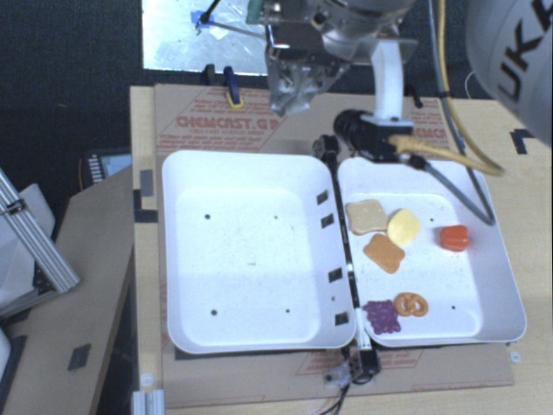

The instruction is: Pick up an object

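Purple cluster [381, 316]: seen at the near edge of the right bin [497, 271], close to the divider between the bins.
Pretzel [410, 304]: lying just beside the purple cluster, on the side away from the divider, apart from it by a small gap.
Orange square [384, 253]: placed toward the middle of the right bin, touching or nearly touching the yellow round piece [403, 227]; which of the two cannot be told.
Toast slice [367, 217]: found near the divider, farther back, its edge against the yellow round piece.
Red piece [454, 238]: set alone toward the bin's outer wall, well apart from the others, so it is judged the freest target.
Left bin [246, 249]: nothing to be picked is seen in it.
Gripper [292, 93]: hung above the far edge of the bench, beyond the far rim of the left bin, above the cardboard sheet [216, 124].
Gripper state: it cannot be told whether the tool is released or clenched; nothing is seen held.
Deciding relation: every object lies nearer the camera than the gripper and toward the right bin, so a move forward and across the divider is judged to be needed before any descent.
Long axis: the red piece is compact, so little wrist turn is expected to be called for.
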`<act>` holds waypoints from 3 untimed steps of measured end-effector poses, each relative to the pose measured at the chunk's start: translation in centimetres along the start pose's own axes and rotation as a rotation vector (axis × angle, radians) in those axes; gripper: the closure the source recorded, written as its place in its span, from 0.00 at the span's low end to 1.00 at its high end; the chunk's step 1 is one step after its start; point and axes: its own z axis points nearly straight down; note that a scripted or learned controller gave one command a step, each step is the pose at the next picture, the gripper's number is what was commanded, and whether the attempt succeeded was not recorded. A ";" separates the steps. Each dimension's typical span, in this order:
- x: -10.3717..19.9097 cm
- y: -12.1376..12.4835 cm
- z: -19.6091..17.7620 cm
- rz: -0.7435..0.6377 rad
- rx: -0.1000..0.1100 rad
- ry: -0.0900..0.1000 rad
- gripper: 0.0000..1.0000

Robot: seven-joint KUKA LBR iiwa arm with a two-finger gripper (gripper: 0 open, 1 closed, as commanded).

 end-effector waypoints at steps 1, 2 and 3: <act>1.1 -1.9 0.1 0.004 0.001 -0.002 1.00; 1.0 -0.3 0.1 0.010 -0.001 -0.003 1.00; -8.2 -4.6 0.9 0.018 0.000 -0.004 1.00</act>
